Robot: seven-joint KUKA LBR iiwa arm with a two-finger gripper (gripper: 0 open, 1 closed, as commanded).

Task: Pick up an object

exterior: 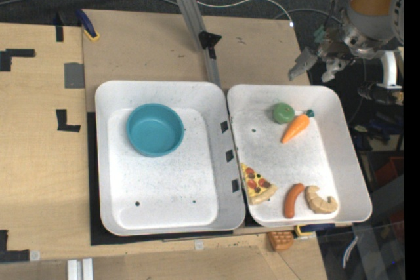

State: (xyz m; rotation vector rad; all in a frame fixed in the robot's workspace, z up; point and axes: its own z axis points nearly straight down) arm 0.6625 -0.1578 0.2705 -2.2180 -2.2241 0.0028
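Carrot [295, 128] is lying in the right bin [348, 141], just beside a green ball [283, 113] — nothing is being lifted yet. The claw [318, 65] is hanging beyond the bin's far edge, over the table [144, 56], fingers spread and holding nothing. Reaching, descending, gripping — all is remaining.

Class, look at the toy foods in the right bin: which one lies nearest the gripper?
The green ball, at the bin's far end beside the carrot; the gripper hangs just beyond that rim.
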